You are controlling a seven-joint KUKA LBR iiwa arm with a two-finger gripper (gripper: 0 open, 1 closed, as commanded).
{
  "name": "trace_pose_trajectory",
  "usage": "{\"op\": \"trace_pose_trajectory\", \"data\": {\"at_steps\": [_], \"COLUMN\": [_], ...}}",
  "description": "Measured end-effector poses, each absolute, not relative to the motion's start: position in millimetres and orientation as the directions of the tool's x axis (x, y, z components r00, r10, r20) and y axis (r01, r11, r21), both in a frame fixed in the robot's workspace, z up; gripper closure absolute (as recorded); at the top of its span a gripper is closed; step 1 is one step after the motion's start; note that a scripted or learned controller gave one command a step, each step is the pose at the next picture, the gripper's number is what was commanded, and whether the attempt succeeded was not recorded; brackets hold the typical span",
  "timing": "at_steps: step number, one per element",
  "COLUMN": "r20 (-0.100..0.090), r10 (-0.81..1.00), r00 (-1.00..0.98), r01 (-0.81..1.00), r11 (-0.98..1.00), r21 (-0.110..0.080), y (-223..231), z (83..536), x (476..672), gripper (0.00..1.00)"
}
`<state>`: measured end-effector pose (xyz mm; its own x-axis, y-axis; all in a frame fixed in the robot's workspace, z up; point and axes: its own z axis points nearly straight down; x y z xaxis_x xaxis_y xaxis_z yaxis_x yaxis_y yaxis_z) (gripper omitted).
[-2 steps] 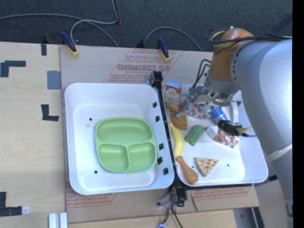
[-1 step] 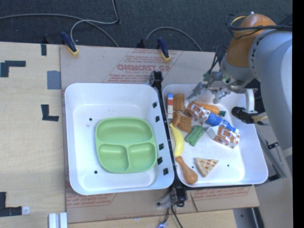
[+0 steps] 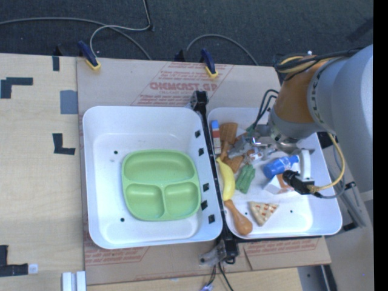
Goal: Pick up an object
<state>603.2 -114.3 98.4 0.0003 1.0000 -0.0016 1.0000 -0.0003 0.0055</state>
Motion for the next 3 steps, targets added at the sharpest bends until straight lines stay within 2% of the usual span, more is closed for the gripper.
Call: {"op": "trace_pose_trajectory", "data": {"at_steps": [1, 2, 3], "r20": [-0.01, -0.004, 0.002], "r10": [1.0, 1.0, 1.0], "r00": [0.003, 0.0, -0.005], "r01": [1.0, 1.0, 1.0], "r11": [-0.003, 0.0, 0.005], "r21": [0.001, 0.003, 0.003], "y": [-100, -96, -14], "z": [91, 102, 186], "x": [668.3, 669.7, 620.5], "gripper": [0.0, 1.0, 1.0]}}
